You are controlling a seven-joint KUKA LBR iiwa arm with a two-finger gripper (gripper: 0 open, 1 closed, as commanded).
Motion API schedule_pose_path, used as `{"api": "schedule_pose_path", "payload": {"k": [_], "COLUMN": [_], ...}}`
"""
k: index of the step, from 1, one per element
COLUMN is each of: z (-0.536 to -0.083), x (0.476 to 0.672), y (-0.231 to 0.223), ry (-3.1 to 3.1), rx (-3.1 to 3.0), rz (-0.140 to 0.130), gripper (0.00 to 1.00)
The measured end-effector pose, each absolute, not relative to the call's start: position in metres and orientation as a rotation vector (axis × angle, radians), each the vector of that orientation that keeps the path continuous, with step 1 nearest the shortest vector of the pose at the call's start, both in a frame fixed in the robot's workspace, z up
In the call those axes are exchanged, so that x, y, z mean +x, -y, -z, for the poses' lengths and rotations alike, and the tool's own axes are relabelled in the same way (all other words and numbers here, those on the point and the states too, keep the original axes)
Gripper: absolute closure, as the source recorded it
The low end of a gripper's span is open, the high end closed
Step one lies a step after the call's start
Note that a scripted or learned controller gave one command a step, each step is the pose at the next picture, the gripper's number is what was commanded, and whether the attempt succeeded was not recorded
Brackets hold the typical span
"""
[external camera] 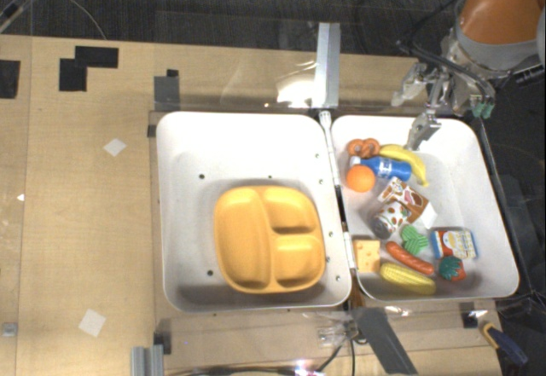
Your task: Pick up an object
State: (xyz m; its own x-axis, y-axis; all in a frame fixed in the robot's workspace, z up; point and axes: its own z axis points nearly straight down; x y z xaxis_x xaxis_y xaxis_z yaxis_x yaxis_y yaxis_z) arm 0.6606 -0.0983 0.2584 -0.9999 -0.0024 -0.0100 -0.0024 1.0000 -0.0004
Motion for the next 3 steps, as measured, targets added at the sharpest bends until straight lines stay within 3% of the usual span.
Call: {"api": "schedule_pose_path", "payload": {"k": [1, 2, 3], "z": [-0.099, -0.088, -0.103], "x": [0.664, 0.646, 0.650], "y": [0.081, 0.099, 0.098], "ry": [-3.112, -2.930, -2.923], "rx": [0.465, 1.107, 1.092], "rz": [-0.001, -0.004, -0.008], "gripper": [0.00, 0.00, 1.00]}}
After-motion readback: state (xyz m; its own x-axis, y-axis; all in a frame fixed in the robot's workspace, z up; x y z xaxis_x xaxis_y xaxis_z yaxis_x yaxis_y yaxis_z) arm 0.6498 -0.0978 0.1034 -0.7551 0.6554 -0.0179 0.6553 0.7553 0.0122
